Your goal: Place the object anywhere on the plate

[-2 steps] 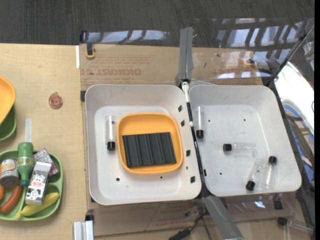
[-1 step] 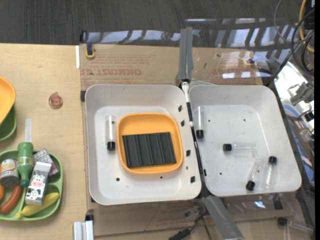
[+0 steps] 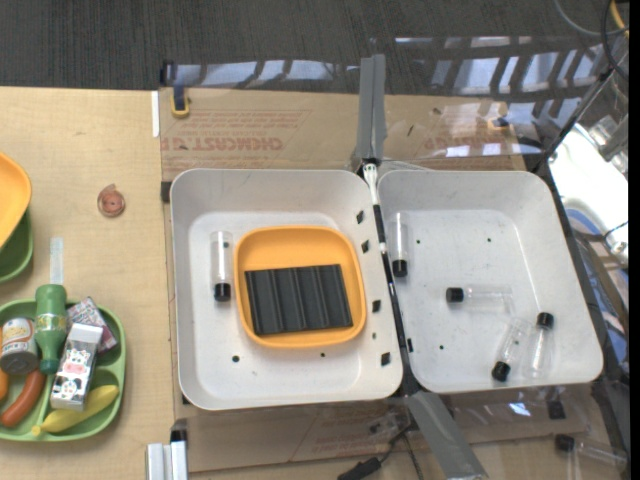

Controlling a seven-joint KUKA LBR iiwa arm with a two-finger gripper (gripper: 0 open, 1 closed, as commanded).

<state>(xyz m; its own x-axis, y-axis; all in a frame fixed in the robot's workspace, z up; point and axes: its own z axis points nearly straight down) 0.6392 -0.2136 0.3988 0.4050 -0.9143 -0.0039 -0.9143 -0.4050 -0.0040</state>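
Tubes [image 3: 478, 296] lie loose in the right bin [image 3: 560, 228], none picked yet; next comes grasping one for the plate [image 3: 255, 250].

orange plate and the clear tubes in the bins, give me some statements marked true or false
1. The orange plate sits in the left bin. True.
2. A dark ridged slab lies on the plate. True.
3. A clear tube lies on the plate. False: it lies on the bin floor beside the plate's left edge.
4. The right bin holds one tube. False: several black-capped tubes lie there, such as one near the middle.
5. The two bins stand apart. False: they stand side by side.
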